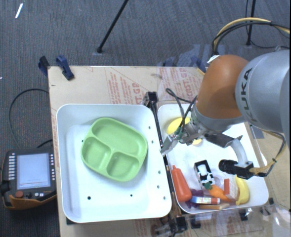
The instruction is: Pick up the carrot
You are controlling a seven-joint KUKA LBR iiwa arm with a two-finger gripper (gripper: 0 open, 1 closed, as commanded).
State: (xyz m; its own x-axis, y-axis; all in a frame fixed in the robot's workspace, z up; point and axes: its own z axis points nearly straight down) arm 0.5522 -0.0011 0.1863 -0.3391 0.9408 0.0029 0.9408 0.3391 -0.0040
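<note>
Seen from the camera view above the bench, the right bin serves as the landmark. The carrot is seen lying inside it along its left wall, near the front. Just right of the carrot, at the bin's front, a cluster of small toys is gathered: a black-and-white item, a marker-like tube and a yellow banana toward the right wall. A yellow object is partly seen at the bin's back left, under the arm. The arm is extended over the bin's rear half, and its gripper is held above the back left area, apart from the carrot; whether its jaws are parted or closed cannot be told. Left of the right bin, a green divided plate is seen resting in the left bin.
</note>
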